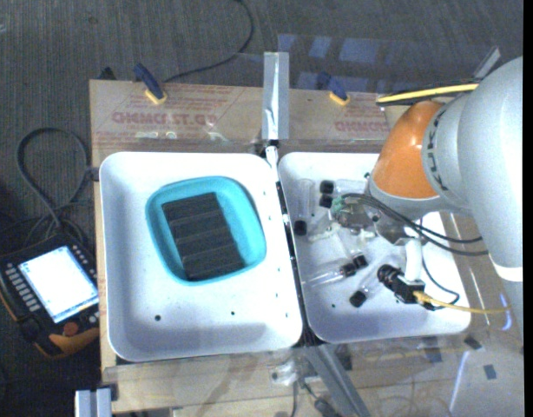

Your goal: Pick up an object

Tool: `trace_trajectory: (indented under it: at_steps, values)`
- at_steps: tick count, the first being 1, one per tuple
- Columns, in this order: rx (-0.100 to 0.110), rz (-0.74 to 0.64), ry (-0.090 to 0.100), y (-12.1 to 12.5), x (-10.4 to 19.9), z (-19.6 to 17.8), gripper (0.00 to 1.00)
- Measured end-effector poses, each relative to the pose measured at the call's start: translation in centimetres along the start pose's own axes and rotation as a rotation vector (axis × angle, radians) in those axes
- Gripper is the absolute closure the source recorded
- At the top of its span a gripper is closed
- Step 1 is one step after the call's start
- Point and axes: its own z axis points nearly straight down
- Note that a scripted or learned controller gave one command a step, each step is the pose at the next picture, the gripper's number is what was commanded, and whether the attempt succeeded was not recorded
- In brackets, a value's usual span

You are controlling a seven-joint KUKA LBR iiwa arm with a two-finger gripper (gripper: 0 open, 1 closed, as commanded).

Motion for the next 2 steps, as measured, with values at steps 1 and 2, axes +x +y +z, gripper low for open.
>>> trace_trajectory:
  at_steps: [1,2]
  values:
    - [-0.003,0.001,0.001,0.1,0.0,-1.0,1.00]
    - [0.011,-0.064,0.001,1.8,2.6,-14.8,1.00]
